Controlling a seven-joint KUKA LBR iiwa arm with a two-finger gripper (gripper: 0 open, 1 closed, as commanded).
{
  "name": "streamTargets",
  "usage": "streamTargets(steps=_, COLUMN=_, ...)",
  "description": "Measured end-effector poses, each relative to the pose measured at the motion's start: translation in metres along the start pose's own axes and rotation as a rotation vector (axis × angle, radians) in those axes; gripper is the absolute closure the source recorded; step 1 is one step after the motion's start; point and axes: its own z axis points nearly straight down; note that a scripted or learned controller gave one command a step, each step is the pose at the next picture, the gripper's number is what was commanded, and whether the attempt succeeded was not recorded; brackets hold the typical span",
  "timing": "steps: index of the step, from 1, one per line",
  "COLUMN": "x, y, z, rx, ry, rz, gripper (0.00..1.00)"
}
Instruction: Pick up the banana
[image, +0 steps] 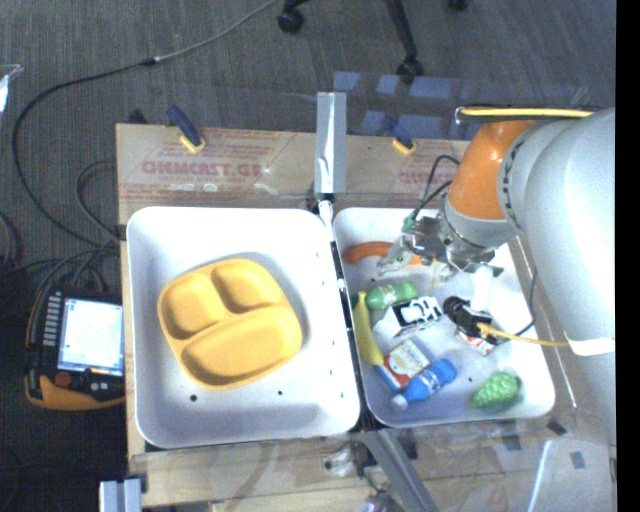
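the banana (365, 332) sits jammed along the right bin's (540, 395) left wall, gripper (425, 240) hovering up-right of it, can't tell its state

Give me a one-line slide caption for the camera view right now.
Gripper low in the right bin, banana lying against its left wall among clutter.

Glossy plastic tray (232, 322) — matt bins (150, 400)

The pincer (425, 245) hangs over the upper part of the right bin (535, 400). Just below it lies a green bottle (390, 297); the banana (366, 330) lies lower-left of it, along the bin's left wall. Far left sits a yellow tray (232, 322).
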Motion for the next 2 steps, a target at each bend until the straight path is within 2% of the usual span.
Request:
streamTargets(steps=1, x=-0.035, y=0.041, z=0.000, rx=0.074, ry=0.001, rz=0.204, gripper=0.00)
streamTargets(steps=2, x=-0.056, y=0.051, z=-0.005, rx=0.036, ry=-0.010, rz=0.552, gripper=0.00)
